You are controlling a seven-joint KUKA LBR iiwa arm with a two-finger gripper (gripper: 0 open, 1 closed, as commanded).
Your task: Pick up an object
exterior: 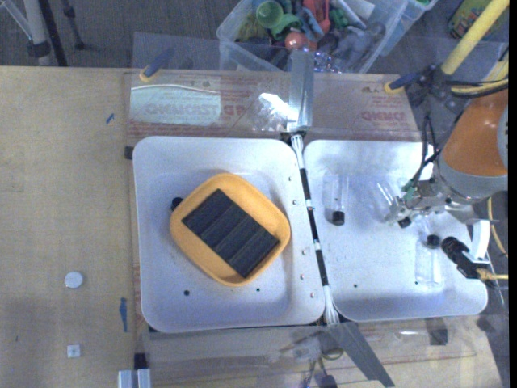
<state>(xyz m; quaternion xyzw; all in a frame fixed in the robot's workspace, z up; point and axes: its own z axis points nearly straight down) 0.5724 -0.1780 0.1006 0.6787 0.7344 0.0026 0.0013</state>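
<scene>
A yellow square pad with a black ribbed top (230, 229) lies tilted in the middle of the left bin (161, 297). In the right bin (363, 293), a clear tube with a black cap (334, 200) lies near the left wall. A crumpled clear plastic piece (386, 198) rests further right, and another clear tube (426, 263) lies toward the front right. My gripper (403, 214) is low over the right bin, just right of the crumpled clear piece. Whether it touches that piece is not visible.
The grey arm with its orange band (481, 148) comes in over the right bin's right side. A metal divider (311, 217) separates the bins. A clear box of toys (323, 14) stands behind the bench. A small white disc (73, 280) lies on the wooden table to the left.
</scene>
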